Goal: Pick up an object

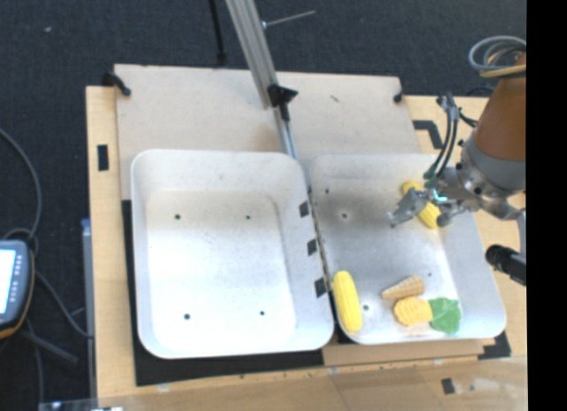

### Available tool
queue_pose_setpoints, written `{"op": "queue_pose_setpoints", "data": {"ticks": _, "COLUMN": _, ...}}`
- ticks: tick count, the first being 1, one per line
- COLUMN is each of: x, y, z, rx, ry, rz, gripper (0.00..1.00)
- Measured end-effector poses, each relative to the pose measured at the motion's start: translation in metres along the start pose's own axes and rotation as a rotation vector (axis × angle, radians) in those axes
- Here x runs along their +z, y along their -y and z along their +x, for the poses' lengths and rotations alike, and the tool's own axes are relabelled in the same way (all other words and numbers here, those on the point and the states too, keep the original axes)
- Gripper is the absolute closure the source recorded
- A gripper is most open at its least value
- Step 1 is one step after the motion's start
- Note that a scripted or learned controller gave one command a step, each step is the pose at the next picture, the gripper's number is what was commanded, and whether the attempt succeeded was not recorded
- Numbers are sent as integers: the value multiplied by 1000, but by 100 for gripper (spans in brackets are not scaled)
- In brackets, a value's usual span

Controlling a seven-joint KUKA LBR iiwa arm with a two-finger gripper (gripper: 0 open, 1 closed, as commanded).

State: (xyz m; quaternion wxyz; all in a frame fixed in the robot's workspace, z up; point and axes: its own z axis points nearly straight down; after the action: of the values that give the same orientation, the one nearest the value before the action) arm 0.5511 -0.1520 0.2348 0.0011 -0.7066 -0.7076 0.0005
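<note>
So the surface (213, 108) is a light wood board sitting on dark carpet, and everything's easiest to place off the right bin (354, 188), so I'll use that as the anchor.

Left bin (221, 250) sits right up against the right bin's left wall, rims touching along the middle seam. A slanted aluminium post (252, 37) comes down from the top and ends just behind the spot where the two bins meet.

The arm (505, 126), grey with the orange band, comes in over the right bin's far right edge. Its pincer (425, 210) hangs over the upper right part of that bin, right at a small yellow piece (429, 215). One grey finger sticks out to the left of it and there's another on its right, so the fingers look spread either side of the piece, but honestly I can't tell if they're actually clamped on it or just sitting around it.

Along the right bin's front edge: a yellow corn cob (346, 300) lying by the front-left corner next to the seam, then a tan wedge-shaped piece (403, 290) towards the middle, and just beside that a yellow corn chunk (411, 312) touching a green leafy bit (446, 314) near the front-right corner.

Off to the far left of everything, well away from the right bin, a handheld screen unit (12, 281) sits on the floor.
</note>
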Motion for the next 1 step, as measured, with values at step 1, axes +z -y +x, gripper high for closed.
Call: {"op": "queue_pose_setpoints", "data": {"ticks": 1, "x": -2, "y": -1, "z": 0, "rx": 1, "ry": 1, "rz": -4, "gripper": 0}}
